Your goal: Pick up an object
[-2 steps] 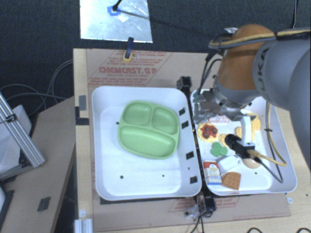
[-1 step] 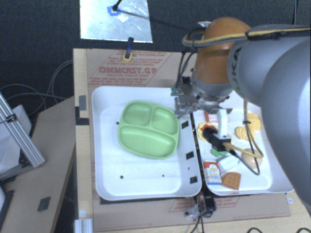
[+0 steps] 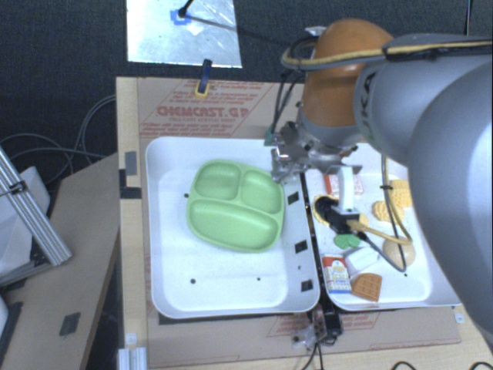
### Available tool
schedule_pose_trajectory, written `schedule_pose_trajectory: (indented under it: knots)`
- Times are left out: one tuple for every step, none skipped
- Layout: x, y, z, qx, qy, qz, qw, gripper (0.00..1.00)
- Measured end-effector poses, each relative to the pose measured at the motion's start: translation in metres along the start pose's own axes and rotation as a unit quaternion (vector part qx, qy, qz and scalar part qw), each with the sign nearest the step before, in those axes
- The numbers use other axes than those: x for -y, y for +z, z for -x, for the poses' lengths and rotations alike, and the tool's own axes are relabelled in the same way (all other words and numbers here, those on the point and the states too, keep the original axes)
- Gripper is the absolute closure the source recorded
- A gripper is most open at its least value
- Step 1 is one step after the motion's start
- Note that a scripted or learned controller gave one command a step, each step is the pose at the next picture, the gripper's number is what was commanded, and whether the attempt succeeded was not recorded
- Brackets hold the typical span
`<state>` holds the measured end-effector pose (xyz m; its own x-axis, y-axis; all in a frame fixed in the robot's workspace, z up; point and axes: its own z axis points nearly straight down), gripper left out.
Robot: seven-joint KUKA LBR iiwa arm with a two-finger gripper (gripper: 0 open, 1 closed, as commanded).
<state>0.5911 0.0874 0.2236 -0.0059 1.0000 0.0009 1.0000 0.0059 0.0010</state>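
Green tray (image 3: 235, 206) sits just beside the gripper (image 3: 286, 163), jaw state indeterminable; its broad, shallow rim risks slipping free.

Arm (image 3: 431, 122) cut off at right edge, hides much of right bin (image 3: 416, 287)

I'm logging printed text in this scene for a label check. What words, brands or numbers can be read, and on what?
"CHEMCAST GP" (last letters uncertain), red print on the brown board behind the bins.
Smaller red line beneath it: too blurred to read.
Red print on the board's front edge: too blurred to read.
Red-and-white packet in the right bin: print too small to read.
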Motion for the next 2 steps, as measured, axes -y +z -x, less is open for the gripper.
schedule_pose_trajectory:
  knots:
    - [-0.0006, -0.0056, 0.0048, 0.000, 0.002, 0.000, 1.0000, 1.00]
    - [0.0043, 0.0041, -0.0013, 0.001, 0.001, 0.000, 1.0000, 1.00]
